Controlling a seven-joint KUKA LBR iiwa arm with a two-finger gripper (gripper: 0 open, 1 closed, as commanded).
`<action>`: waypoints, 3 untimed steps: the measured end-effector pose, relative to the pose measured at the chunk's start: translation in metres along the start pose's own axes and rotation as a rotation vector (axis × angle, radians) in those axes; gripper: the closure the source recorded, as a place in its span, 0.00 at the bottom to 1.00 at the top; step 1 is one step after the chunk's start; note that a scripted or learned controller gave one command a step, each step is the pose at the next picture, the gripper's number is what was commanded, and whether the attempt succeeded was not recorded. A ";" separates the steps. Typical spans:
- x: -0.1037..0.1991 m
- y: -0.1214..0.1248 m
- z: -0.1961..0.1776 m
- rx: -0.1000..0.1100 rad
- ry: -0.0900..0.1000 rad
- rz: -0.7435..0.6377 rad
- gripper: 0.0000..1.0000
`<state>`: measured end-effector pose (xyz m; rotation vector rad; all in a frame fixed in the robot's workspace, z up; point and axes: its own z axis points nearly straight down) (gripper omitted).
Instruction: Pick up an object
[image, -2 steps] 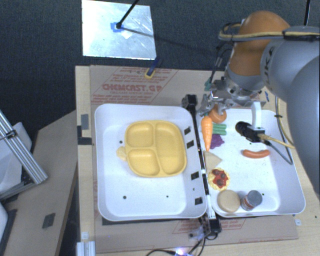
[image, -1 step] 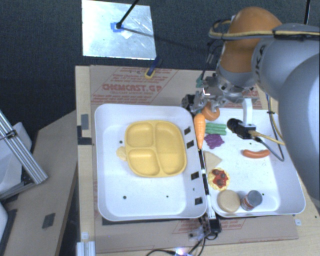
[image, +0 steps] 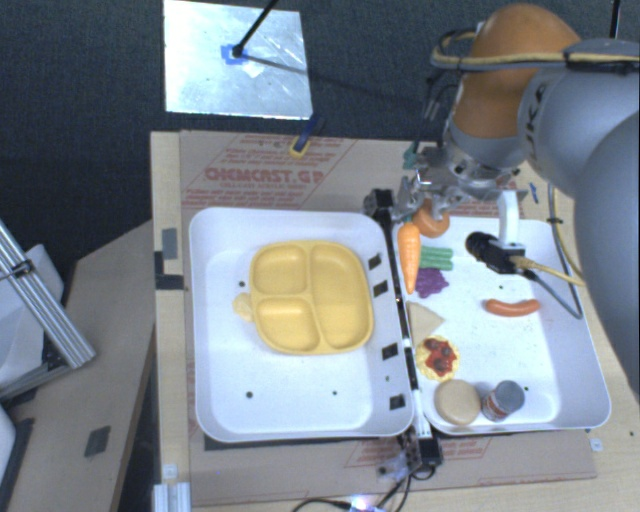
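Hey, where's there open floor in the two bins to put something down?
Left bin: bare floor along the near side, below the yellow divided plate. Right bin: open patch between the sausage and the small can, toward the right wall. It is crowded along the divider, from the carrot down to the bun, and around the claw.

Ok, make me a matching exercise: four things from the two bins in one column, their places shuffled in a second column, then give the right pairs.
Things:
1. yellow tray
2. carrot
3. sausage
4. small can

Places:
A. right bin, near front corner, beside the round bun
B. left bin, middle
C. right bin, lying alone towards the right side
D. right bin, along the wall next to the left bin

Pairs: 1-B, 2-D, 3-C, 4-A
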<state>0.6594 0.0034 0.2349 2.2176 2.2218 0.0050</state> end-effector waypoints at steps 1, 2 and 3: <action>0.001 -0.002 0.021 0.003 -0.001 0.001 1.00; -0.002 -0.001 0.019 0.002 -0.001 0.001 1.00; 0.006 0.008 0.012 0.000 0.000 -0.003 1.00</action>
